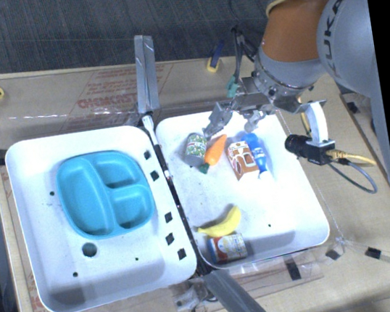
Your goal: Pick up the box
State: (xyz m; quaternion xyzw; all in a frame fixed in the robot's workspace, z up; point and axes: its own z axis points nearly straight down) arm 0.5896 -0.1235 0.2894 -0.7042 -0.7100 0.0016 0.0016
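The box [241, 159] is small, brown-orange with a white picture on it, and lies in the right bin [298, 205] near its back. A blue bottle [257, 153] rests against the box's right side. My gripper [236, 113] hangs above the bin's back edge, just behind the box, with its two fingers spread apart and nothing between them. One finger [217, 119] points down-left toward an orange carrot [215, 150].
A green-patterned packet [195, 146] lies left of the carrot. A yellow banana [221, 221] and a red-labelled can [227, 246] sit at the right bin's front. The left bin [51, 270] holds a blue divided tray [107, 191]. A metal divider [144, 75] runs between the bins.
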